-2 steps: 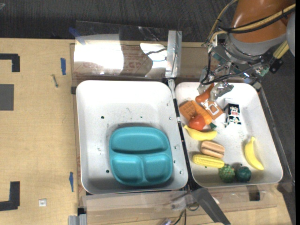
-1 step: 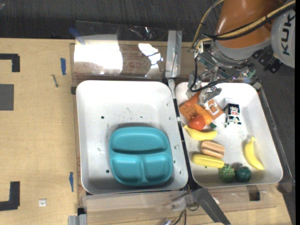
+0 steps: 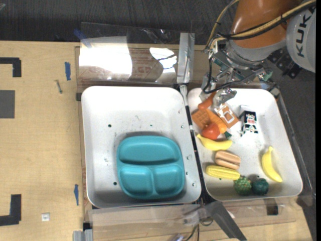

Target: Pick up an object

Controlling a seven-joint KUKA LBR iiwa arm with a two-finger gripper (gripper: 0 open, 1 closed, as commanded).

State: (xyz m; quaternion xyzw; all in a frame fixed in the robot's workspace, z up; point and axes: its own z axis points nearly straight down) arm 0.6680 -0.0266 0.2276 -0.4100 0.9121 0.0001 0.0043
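Right bin (image 3: 288, 134): fingers (image 3: 221, 98) over orange box (image 3: 220, 112).

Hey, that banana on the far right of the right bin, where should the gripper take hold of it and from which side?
Judging by its pose, grip the banana across its thicker middle, from straight above. It lies flat, apart from its neighbours, with bare bin floor on both long sides.

the arm (image 3: 266, 14) is cut off by the top edge; its fingers (image 3: 224, 98) partly hide the orange box (image 3: 206, 115)
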